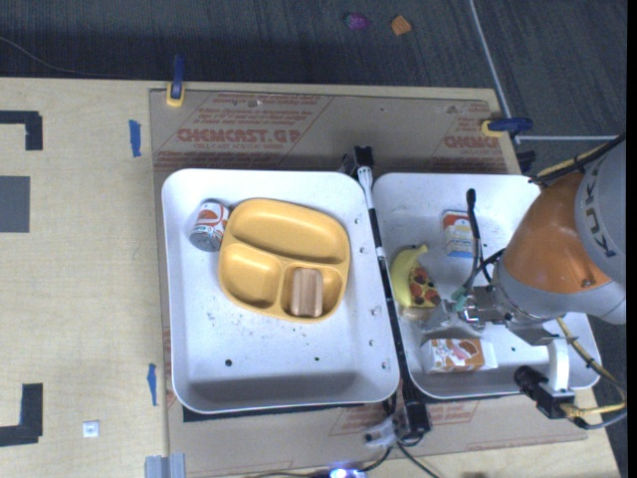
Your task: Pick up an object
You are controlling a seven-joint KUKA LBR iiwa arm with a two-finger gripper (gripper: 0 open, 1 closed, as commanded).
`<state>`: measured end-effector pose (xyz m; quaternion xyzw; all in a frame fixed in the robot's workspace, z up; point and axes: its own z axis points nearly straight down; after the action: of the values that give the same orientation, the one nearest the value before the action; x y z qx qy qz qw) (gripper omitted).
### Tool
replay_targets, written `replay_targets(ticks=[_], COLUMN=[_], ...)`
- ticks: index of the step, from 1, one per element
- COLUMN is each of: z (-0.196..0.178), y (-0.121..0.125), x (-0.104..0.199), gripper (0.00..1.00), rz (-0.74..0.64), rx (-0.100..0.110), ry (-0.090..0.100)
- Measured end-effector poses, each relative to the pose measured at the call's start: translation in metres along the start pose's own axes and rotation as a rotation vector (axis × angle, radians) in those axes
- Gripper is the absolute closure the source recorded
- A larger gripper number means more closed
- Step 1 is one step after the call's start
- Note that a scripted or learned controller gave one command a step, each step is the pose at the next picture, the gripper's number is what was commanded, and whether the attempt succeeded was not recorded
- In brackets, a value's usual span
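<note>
Near right in the right bin (587, 352): packet (456, 354); gripper (468, 305) just above it, grip impossible to tell; banana (406, 277) left; carton (458, 235) farther; left bin (189, 366) with tray (284, 257), can (208, 225)

light: even, bright overhead | glare: mild sheen on white bins (199, 386), left bin's floor washed pale | shadows: soft, short, under yellow tray (261, 235) and along bin rims | dim: dark floor (249, 18) at top, little detail | focus: fairly sharp centre, arm (567, 247) slightly soft | grain: low resolution, small labels unreadable
</note>
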<state>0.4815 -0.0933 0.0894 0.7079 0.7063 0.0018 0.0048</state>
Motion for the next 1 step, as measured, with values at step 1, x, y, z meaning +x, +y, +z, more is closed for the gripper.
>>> replay_targets(ticks=[1], z=[-0.0111], y=[0.0026], x=[-0.0047], gripper=[1.00], rz=[0.004], rx=[-0.013], ry=[-0.013])
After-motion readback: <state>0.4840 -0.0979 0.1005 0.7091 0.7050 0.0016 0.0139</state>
